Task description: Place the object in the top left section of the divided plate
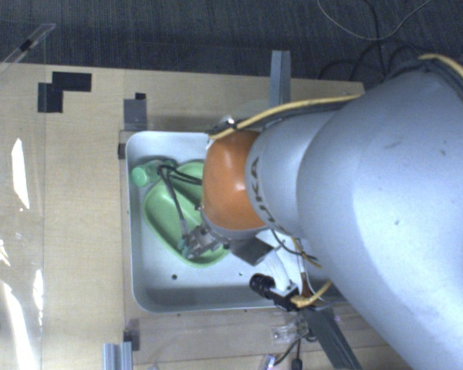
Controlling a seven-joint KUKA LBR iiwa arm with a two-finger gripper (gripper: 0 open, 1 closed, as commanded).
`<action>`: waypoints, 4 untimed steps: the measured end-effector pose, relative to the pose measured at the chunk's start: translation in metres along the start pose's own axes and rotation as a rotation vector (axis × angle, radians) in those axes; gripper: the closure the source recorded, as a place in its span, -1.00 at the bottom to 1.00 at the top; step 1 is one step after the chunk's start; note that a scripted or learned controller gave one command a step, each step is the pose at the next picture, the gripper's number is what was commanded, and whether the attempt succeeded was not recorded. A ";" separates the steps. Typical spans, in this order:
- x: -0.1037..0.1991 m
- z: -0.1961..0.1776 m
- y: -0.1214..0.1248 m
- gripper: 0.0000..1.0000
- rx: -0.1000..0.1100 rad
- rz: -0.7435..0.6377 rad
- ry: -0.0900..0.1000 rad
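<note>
Obj to place: prob. the small pale-green round object [141,177], though it's too small to ID for sure. It sits in the white bin [150,284], near the bin's far-left corner, touching or just beside the far-left rim of the green divided plate [163,210]. I can't tell if it's on the rim or on the bin floor.

Handling (judgement): looks like light plastic, stiff, smooth and rounded, so likely slippery and apt to roll or squirt out of a pinch. Not fragile. Best hold is across its widest part, approached from above with a centred grip. Plate rim is right next to it, so there's little room on that side.

The plate is also light plastic and could slide in the bin if bumped.

Gripper [194,243] is low over the plate's near-right part, by the plate's near edge, under the orange band of the arm [370,206]. Open or closed: can't tell, as the wrist hides most of it. Nothing visibly held.

Obj vs gripper: apart, with the plate's width between them. Obj lies toward the bin's far-left corner from the gripper. Dark thin lines cross the plate between the two; these may be dividers or cables, unclear.
</note>
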State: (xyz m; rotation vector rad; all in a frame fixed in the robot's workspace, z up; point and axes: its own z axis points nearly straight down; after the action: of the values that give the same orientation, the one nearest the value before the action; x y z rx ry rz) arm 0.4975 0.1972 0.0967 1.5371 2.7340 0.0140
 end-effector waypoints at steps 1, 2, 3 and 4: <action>-0.041 0.003 -0.021 1.00 -0.017 -0.121 -0.003; -0.141 -0.089 0.001 1.00 0.003 -0.223 -0.003; -0.073 -0.035 -0.041 1.00 0.008 -0.350 0.002; -0.054 -0.063 -0.043 1.00 0.005 -0.168 -0.001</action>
State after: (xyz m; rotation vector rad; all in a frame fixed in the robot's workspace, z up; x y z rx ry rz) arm 0.4883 0.1287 0.1594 1.3032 2.8544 0.0059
